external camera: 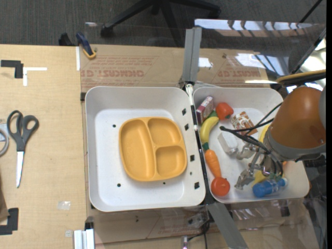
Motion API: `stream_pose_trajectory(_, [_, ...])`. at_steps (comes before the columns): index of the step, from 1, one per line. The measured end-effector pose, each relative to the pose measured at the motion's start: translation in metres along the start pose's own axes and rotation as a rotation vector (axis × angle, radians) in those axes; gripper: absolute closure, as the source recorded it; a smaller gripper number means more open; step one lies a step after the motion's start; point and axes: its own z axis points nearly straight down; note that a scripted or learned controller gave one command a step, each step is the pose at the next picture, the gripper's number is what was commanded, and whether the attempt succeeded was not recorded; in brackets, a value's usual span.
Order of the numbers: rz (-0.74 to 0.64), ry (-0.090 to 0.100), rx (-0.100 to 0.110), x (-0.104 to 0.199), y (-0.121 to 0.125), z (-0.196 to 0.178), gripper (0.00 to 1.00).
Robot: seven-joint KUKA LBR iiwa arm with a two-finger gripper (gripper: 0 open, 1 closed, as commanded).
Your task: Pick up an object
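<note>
While the arm (298, 121) reaches in from the right over the right bin (290, 191), its gripper (254, 170) sits low among the clutter; whether the fingers are released or clenched cannot be told. Lying in that bin are a banana (208, 127), a carrot (213, 162), a red ball-shaped item (220, 186) at the near edge, a blue object (268, 187) just beside the gripper, and a small printed packet (241, 121). Left bin (98, 139) carries a yellow divided plate (153, 148). Scissors (21, 139) lie on the tabletop (41, 191), well apart.
</note>
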Motion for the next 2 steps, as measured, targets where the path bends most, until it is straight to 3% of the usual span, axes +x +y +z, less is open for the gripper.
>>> stream_pose_trajectory(1, [0.112, -0.001, 0.000, -0.065, 0.043, -0.001, 0.00])
stream_pose_trajectory(2, [0.176, -0.003, 0.000, -0.156, 0.044, -0.002, 0.00])
